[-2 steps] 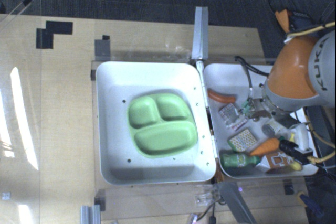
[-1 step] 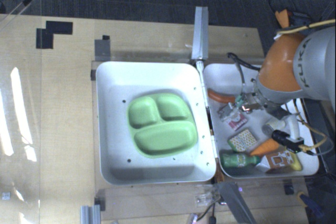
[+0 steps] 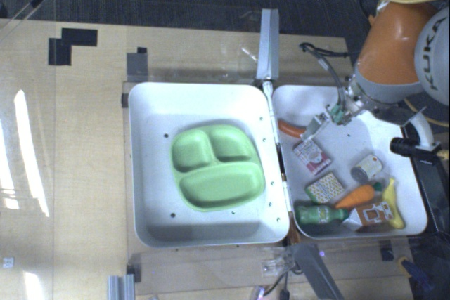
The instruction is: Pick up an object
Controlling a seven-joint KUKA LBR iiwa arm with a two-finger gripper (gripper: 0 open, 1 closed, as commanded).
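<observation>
The right bin (image 3: 415, 225) holds several small objects. An orange sausage-shaped piece (image 3: 290, 128) lies at its left wall, with a pink and white packet (image 3: 311, 154) just below it. Further down are a patterned square (image 3: 325, 187), a carrot (image 3: 358, 195), a grey block (image 3: 367, 167), a green bottle (image 3: 320, 213), a banana (image 3: 391, 204) and a brown box (image 3: 373, 216). My gripper (image 3: 325, 119) hangs over the bin's upper middle, tilted down to the left, just above and to the right of the packet. Nothing is seen held in it.
The left bin (image 3: 148, 221) bears a green divided plate (image 3: 216, 166). A metal bar (image 3: 268, 46) runs up from the divider between the bins. The arm's orange band (image 3: 394, 38) looms over the right bin's upper right corner.
</observation>
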